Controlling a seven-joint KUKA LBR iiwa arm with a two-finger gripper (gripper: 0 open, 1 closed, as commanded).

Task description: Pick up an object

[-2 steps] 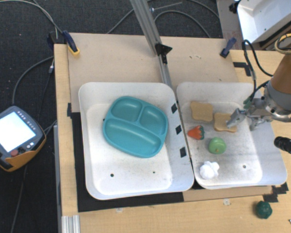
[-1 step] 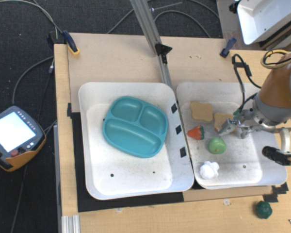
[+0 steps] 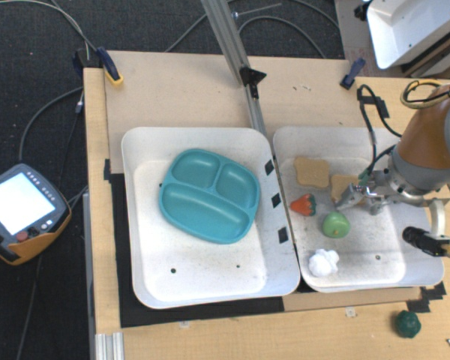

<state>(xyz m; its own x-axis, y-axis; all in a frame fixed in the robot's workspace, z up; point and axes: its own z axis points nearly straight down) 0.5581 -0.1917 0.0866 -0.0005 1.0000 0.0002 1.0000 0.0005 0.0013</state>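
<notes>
Beside the pincer [image 3: 355, 195], round green apple [image 3: 335, 225]

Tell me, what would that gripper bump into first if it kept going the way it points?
Probably the tan block just beyond the gripper, which points toward the view's left; its height above the right bin is unclear.

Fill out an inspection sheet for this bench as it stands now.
Surface: tan bench bearing a left bin and a right bin.
Job's things: in the right bin, a toast slice, red pepper, green apple, white lump.
Clutter: teal divided plate in the left bin; dark green ball on the bench.
Grippers: gripper low over the right bin; jaws' state unclear.
Cables: black cable at the arm; grey cables on the floor.
Surroundings: handheld pendant, dark carpet.
</notes>
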